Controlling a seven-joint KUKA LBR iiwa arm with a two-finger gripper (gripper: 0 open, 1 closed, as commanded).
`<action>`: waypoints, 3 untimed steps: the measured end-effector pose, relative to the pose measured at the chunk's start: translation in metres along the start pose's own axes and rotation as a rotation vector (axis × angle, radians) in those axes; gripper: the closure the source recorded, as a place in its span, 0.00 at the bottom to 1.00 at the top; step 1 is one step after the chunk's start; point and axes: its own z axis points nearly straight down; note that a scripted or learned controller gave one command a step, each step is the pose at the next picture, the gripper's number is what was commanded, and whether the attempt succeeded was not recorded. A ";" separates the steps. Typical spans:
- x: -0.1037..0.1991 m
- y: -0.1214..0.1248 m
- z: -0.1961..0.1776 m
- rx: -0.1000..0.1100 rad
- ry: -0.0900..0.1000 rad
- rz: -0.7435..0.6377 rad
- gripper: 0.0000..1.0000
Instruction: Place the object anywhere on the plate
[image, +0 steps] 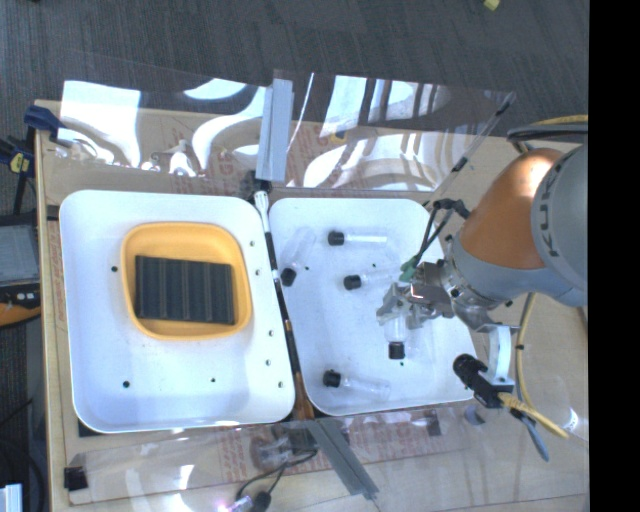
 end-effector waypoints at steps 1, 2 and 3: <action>0.057 -0.025 0.043 0.003 0.003 -0.280 1.00; 0.107 -0.034 -0.018 -0.003 0.001 -0.516 1.00; 0.127 -0.013 -0.043 -0.002 0.000 -0.675 1.00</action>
